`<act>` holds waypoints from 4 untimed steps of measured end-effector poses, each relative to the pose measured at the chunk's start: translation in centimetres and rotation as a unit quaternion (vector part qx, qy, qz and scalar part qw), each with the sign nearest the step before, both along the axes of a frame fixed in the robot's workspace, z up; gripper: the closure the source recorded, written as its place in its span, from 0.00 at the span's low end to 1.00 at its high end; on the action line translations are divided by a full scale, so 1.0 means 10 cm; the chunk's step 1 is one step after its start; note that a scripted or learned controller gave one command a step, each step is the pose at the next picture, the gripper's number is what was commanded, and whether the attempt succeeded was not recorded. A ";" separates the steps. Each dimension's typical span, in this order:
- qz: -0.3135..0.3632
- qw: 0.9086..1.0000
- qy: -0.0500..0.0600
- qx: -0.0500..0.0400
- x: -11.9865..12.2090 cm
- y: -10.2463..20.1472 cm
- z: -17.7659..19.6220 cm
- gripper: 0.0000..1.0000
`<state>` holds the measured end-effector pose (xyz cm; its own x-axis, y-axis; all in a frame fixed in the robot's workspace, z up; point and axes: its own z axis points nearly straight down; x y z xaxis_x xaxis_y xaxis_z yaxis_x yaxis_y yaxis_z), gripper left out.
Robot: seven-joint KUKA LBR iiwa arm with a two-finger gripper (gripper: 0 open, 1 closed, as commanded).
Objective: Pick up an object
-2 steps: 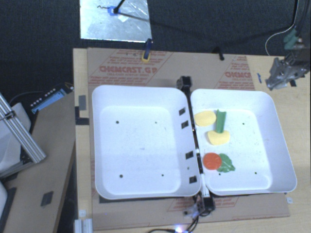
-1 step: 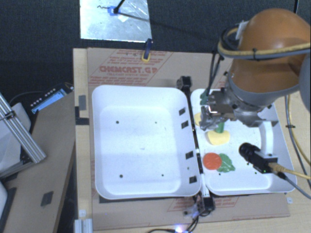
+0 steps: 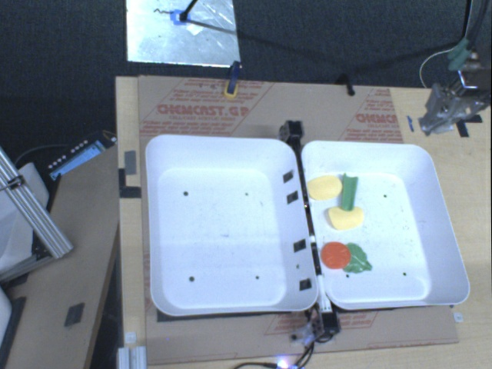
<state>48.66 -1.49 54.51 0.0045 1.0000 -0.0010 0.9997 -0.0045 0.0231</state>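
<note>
The right bin (image 3: 430, 206) holds several small items near its left wall. A yellow oval piece (image 3: 324, 187) lies beside a green stick (image 3: 349, 192). Below them sits a second yellow piece (image 3: 346, 218). Lower still, a red round piece (image 3: 335, 255) touches a green leafy piece (image 3: 357, 259). My gripper (image 3: 452, 108) hangs at the far right, above the bench and beyond the right bin's back corner, well away from all the items. Nothing shows between its fingers.
The left bin (image 3: 223, 221) stands next to the right one, joined by a black clipped divider (image 3: 302, 221). A cardboard sheet (image 3: 261, 106) lies under both. A shiny metal plate (image 3: 183, 20) sits behind the bench, and an aluminium rail (image 3: 31, 217) stands at the left.
</note>
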 end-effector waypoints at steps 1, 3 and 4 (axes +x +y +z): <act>0.003 1.000 0.017 0.000 -0.01 0.20 -1.52 1.00; -0.002 1.000 0.009 -0.001 0.00 -0.38 -1.11 1.00; -0.001 1.000 0.009 -0.001 0.00 -1.08 -0.87 1.00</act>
<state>48.62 -12.32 45.85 0.0057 1.0000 -0.0037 1.0000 -0.0057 0.0058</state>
